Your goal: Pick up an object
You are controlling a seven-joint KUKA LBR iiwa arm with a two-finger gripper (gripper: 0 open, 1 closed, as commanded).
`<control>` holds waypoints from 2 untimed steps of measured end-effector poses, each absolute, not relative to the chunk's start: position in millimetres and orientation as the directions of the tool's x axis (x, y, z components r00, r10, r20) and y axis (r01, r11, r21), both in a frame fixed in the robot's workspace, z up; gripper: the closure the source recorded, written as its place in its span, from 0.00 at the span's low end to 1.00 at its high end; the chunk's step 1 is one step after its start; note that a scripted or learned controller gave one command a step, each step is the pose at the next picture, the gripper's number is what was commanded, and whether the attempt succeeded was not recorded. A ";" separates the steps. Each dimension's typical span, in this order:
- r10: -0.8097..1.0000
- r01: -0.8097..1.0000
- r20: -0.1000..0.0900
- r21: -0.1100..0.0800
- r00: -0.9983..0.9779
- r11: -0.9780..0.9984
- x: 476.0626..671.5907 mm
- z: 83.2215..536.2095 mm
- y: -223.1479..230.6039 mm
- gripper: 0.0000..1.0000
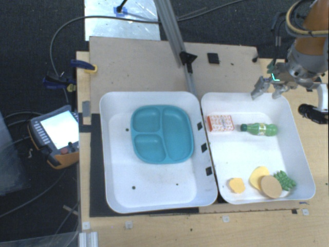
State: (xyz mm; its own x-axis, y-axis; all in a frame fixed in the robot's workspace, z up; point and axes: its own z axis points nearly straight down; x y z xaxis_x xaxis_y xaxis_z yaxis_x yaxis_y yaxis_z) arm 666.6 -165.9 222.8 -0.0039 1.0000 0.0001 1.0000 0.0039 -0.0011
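Observation:
My gripper (268,90) hangs above the far right corner of the right bin (303,153), its two fingers spread open with nothing between them. Below it in that bin lie a green bottle (260,129) on its side and a small red-and-white box (220,123) near the bin's left wall. At the bin's near end sit a yellow piece (236,185), a round tan disc (271,186) overlapping another yellow piece (258,175), and a green leafy item (285,180).
The left bin (118,189) holds a teal divided plate (162,134). A grey pole (172,30) slants across the back of the bench. A handheld screen (55,133) and cables lie off the bench at left.

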 end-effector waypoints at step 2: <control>1.000 1.000 -0.001 0.000 -0.004 0.004 663.3 182.0 -161.9 0.00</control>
